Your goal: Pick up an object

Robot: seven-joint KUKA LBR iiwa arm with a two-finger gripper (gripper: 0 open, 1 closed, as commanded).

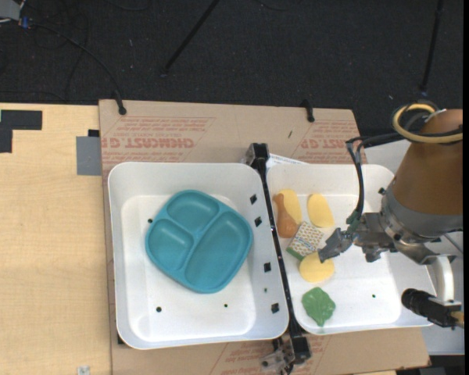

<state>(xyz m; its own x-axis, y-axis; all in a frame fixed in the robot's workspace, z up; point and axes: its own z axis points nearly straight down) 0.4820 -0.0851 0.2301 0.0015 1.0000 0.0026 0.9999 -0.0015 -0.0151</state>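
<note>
The right bin (352, 180) holds several small objects: a brown-orange piece (284, 216), a pale yellow one (292, 203) behind it, a yellow oval (320, 209), a speckled white block (304, 239), a yellow disc (316, 269) and a green lump (319, 305). My gripper (331, 248) hangs low over the bin's middle, just right of the speckled block and above the yellow disc. Nothing shows between its fingers.
The left bin (133, 186) holds a teal divided plate (198, 239). The arm's big grey-orange body (426, 186) covers the right bin's right side. A cardboard sheet (219, 131) lies under both bins, with a black divider (267, 233) between them.
</note>
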